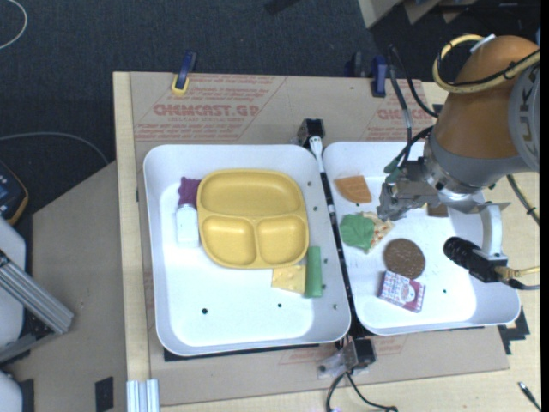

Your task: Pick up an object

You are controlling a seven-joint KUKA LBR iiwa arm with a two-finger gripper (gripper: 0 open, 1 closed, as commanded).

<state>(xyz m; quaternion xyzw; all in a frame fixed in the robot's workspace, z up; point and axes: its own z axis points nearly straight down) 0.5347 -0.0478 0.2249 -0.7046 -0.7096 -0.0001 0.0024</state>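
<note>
- Two white bins sit side by side on the table (137, 256); we see the arm (485, 101) coming in from the right, over the right bin (455, 312).
- We place the pincer (393, 202) low over the right bin's middle, a little toward its far-left part. We cannot tell whether it is apart or together; its tip is dark and crowded, and we see nothing held in it.
- Nearest candidate: the green object (358, 230), lying in the right bin just left of and nearer than the pincer tip, close to the divide between the bins.
- A small yellowish piece (382, 227) lies between the green object and the pincer, right under the tip as far as we can judge.
- Orange piece (352, 189) lies just left of the pincer and slightly farther; brown disc (403, 257) sits nearer than the pincer, with a pink packet (401, 291) nearer again.
- We judge that the next move turns on a short shift left and nearward, then down; the green object shows no clear long axis.
- Left bin (171, 316) holds a yellow tray (253, 217), well apart from the pincer.
</note>
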